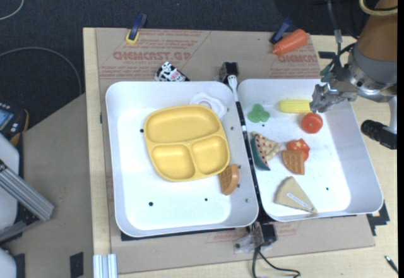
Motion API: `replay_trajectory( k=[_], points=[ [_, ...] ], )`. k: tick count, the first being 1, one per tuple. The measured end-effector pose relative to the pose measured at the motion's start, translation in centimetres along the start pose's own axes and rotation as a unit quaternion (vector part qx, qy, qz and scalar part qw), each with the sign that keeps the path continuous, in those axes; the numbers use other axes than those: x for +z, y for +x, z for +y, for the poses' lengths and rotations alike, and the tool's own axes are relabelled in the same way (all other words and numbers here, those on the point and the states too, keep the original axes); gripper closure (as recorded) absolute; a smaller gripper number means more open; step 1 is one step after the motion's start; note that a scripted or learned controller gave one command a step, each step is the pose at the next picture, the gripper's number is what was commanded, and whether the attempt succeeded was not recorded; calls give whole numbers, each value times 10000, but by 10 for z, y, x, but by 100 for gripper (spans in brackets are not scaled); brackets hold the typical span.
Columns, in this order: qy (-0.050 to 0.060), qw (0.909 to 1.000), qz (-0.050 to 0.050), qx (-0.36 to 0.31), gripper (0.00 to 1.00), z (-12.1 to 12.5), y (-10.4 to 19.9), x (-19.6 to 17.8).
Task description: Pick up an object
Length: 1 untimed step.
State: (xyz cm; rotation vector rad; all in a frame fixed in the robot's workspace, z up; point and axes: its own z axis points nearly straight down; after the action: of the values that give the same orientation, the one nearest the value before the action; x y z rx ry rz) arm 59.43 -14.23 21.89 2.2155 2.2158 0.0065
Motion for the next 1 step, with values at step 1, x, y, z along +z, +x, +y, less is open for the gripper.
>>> replay_trajectory(
  k=[1],
  points=[
    [21,10000,6,-3,100,1,0,-7]
  ],
)
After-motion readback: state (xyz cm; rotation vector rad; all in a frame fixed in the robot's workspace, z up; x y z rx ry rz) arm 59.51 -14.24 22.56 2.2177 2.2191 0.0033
